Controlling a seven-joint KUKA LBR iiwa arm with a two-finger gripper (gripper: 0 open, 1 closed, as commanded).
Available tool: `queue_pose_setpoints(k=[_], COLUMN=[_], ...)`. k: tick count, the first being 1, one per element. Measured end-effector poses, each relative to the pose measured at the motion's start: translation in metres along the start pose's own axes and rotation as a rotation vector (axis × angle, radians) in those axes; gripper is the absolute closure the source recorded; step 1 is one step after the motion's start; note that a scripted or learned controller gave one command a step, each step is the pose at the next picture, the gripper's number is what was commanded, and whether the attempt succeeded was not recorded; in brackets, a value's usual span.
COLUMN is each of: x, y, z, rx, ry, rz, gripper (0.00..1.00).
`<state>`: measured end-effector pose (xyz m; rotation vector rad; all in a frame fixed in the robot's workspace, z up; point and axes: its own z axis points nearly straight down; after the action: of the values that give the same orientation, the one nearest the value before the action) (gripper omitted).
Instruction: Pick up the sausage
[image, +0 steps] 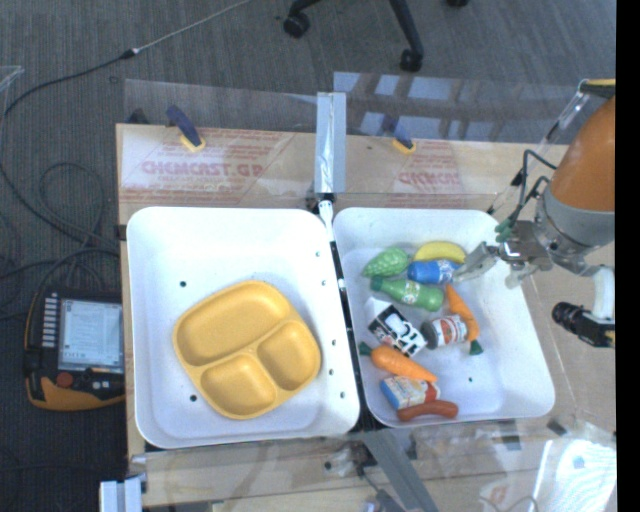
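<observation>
The sausage (428, 411) is a small reddish-brown link lying at the front edge of the right bin (525, 350), just below a red-and-white packet. My gripper (497, 256) hangs over the bin's far right corner, well behind the sausage. Its fingers stand open with nothing between them. The orange-banded wrist (590, 170) sits above it at the right edge.
The right bin also holds a banana (440, 250), a blue can (432, 270), green items (388, 263), a green bottle (410, 293), carrots (400, 363), a small jar (447, 331) and a black-and-white box (397, 331). A yellow divided plate (245, 347) fills the left bin (160, 250).
</observation>
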<state>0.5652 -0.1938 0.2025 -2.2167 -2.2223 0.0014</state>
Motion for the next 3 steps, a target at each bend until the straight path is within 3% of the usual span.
queue_pose_setpoints(k=[1,2,3], x=[-0.016,0.041,0.04], y=[-0.002,-0.017,-0.018], z=[0.103,0.111,0.103], rx=[-0.004,-0.019,-0.015], ry=[0.012,-0.003,-0.004], rz=[0.396,0.642,0.642], gripper=[0.0,0.0,1.0])
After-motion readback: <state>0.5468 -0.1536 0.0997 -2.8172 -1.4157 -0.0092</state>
